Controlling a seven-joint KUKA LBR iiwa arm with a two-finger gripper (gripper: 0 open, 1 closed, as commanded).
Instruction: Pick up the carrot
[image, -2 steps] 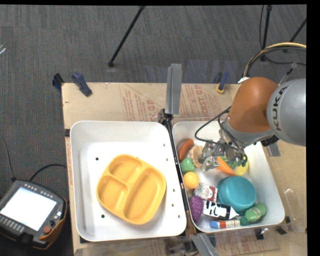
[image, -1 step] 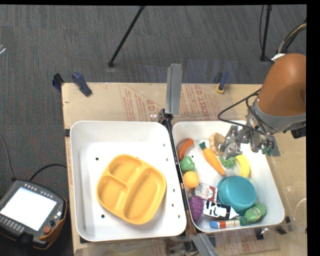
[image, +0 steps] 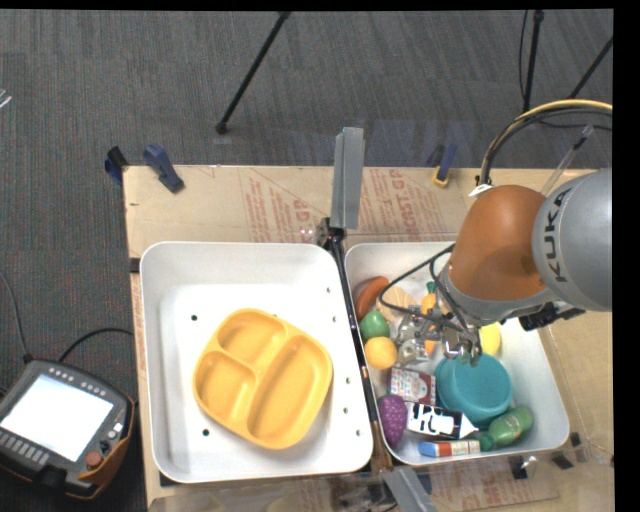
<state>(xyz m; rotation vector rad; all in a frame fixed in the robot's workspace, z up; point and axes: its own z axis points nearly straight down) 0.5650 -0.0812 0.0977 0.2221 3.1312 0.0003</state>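
The yellow tray (image: 263, 377) lay in the left bin (image: 165, 270). In the right bin (image: 548, 385) the carrot (image: 430, 322) showed as a thin orange strip amid toys, right beside the claw (image: 437, 338), whose state I couldn't tell. It looked light, stiff and slick plastic, best pinched across its middle.

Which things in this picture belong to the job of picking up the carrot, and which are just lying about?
Belong to the job:
- orange-red tapered carrot
- grey metal gripper
- right shallow white bin, holding the carrot

Just lying about:
- yellow divided plastic plate
- left shallow white bin
- teal plastic bowl
- small green round fruit
- purple toy vegetable
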